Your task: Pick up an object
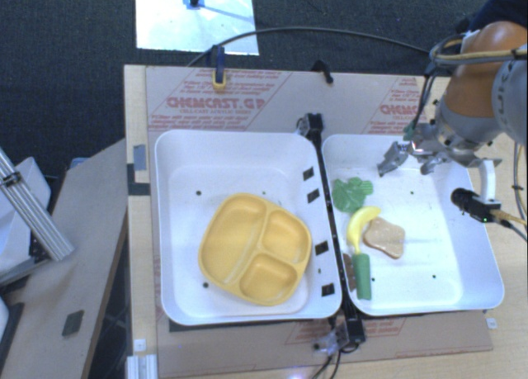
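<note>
"CHEMCAST GP" lettering (216, 105) on board behind white bins (239, 150).

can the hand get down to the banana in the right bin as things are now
Probably yes. The hand hangs open over the right bin's far end with nothing between it and the banana. But broccoli and bread touch the banana, so room for the fingers looks tight.

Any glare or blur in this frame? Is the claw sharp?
Camera view: even lighting, white bins bright but not blown out; the food items and yellow tray look sharp with soft shadows. The claw is slightly soft. A shiny panel on the floor reflects light.
</note>
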Controlling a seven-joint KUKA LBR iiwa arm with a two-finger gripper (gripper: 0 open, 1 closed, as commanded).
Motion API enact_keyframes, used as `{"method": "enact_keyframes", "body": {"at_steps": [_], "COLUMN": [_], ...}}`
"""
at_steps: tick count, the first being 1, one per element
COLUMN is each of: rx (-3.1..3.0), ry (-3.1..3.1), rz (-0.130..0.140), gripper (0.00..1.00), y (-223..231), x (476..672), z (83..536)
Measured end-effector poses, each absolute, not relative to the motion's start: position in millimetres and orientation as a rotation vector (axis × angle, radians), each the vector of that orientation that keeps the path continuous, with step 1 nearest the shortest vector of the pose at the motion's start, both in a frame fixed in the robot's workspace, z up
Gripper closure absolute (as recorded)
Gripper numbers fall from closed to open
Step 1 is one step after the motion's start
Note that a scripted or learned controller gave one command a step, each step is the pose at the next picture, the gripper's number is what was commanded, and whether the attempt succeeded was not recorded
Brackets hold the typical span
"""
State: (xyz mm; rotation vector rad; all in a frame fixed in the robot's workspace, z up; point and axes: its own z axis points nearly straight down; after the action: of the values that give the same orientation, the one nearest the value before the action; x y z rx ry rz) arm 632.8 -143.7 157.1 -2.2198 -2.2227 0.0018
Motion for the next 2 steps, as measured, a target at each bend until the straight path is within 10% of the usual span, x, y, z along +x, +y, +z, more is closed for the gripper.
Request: {"method": "enact_keyframes", "body": {"at_steps": [2], "rx": [-2.223], "ry": [-2.227], "rz": [-0.004], "gripper": [0.0], "y": [-146.2], "x": [639.5], "z": [87.4]}}
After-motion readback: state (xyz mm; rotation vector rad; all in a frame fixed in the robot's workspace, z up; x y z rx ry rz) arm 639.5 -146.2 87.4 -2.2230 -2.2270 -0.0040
